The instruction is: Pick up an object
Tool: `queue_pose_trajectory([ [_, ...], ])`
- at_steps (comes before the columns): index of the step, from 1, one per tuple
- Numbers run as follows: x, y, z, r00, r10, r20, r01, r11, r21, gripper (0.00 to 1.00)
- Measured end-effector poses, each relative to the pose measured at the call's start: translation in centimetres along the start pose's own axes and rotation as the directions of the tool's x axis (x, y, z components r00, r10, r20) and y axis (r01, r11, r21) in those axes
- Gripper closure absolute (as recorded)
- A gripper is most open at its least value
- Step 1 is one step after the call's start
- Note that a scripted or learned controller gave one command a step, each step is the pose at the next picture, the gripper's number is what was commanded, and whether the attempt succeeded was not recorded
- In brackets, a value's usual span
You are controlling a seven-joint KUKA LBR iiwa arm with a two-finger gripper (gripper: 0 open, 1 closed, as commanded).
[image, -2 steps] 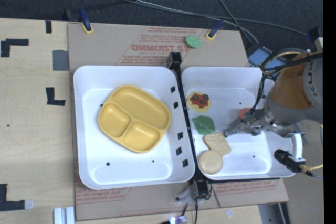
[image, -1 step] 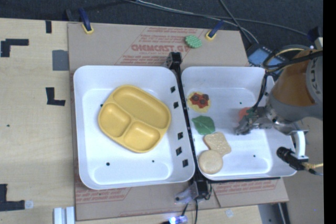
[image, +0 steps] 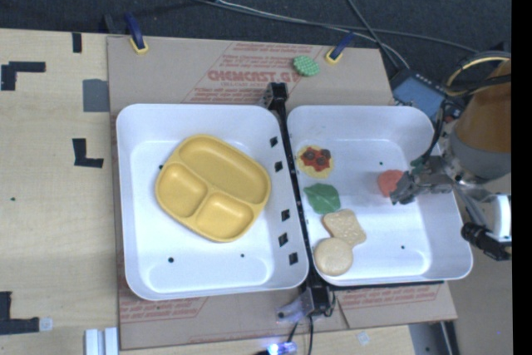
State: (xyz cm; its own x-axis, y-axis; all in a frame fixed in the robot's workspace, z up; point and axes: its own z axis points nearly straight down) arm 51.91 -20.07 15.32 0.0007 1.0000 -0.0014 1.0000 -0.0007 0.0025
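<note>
Gripper (image: 405,187) was seen low in right bin (image: 416,122), right beside red object (image: 388,181), contact and grip couldn't be told, yellow divided plate (image: 213,187) in left bin (image: 137,125), cardboard under bins, dark carpet beyond.

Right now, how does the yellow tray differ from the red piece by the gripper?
The yellow tray is large and has three compartments; the red piece is small and plain. The tray lies in the left bin, the red piece in the right bin, close beside the gripper. Both rest flat on white bin floors.
</note>
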Motion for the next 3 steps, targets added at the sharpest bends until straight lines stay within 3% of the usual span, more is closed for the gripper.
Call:
queue_pose_trajectory([
  [1, 0.2, 0.2, -6.3, 1.000, -0.002, 0.001, 0.002, 1.000, -0.003, 1.00],
  [2, 0.2, 0.3, -7.1, 1.000, -0.002, -0.001, 0.002, 1.000, 0.002, 1.00],
  [3, 5.7, 0.9, -6.6, 1.000, -0.007, -0.002, 0.007, 1.000, 0.004, 1.00],
])
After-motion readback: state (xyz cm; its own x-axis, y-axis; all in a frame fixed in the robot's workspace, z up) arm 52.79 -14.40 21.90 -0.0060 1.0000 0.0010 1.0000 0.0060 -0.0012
